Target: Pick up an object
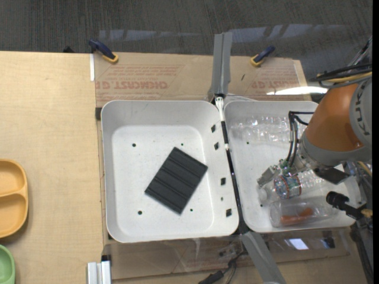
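A black ribbed slab (176,180) lies flat and askew in the middle of the left bin (127,129). In the right bin (249,158), crumpled clear plastic (266,126) sits at the back and a clear packet with an orange item inside (299,213) lies at the front. My gripper (283,181) is low in the right bin, between those two, against a clear shiny object. The arm's orange band (334,123) hangs above it and hides part of the bin's right side.
A yellow divided tray (9,197) and a green dish (5,265) sit at the far left of the wooden bench. Cardboard (154,78) lies behind the bins, held by two clamps (103,51). Cables run along the right bin's far side.
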### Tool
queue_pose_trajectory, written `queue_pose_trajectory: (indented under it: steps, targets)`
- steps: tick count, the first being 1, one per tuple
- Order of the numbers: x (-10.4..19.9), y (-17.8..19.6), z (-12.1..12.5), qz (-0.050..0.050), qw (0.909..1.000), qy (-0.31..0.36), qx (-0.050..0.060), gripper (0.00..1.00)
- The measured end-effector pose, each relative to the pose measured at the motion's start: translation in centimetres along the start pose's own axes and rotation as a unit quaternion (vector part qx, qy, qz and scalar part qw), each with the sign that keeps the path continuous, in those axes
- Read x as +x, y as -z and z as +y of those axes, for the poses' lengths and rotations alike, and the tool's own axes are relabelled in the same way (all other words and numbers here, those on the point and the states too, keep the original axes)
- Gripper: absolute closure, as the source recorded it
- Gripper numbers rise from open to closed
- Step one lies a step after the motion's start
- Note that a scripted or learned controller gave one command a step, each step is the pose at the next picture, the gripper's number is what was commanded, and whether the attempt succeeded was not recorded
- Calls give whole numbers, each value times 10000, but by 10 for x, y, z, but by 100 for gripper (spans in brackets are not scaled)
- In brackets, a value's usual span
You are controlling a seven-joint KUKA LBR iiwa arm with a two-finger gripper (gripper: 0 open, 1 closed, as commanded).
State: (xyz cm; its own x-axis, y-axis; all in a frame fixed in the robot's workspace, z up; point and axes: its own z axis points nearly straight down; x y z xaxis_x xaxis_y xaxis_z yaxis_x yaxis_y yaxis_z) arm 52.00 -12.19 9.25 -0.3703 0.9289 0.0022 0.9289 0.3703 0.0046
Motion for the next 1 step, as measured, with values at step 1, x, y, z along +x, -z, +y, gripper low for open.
queue_pose_trajectory:
  steps: [1]
  targets:
    - [2,9,2,19,10000,6,-21,100]
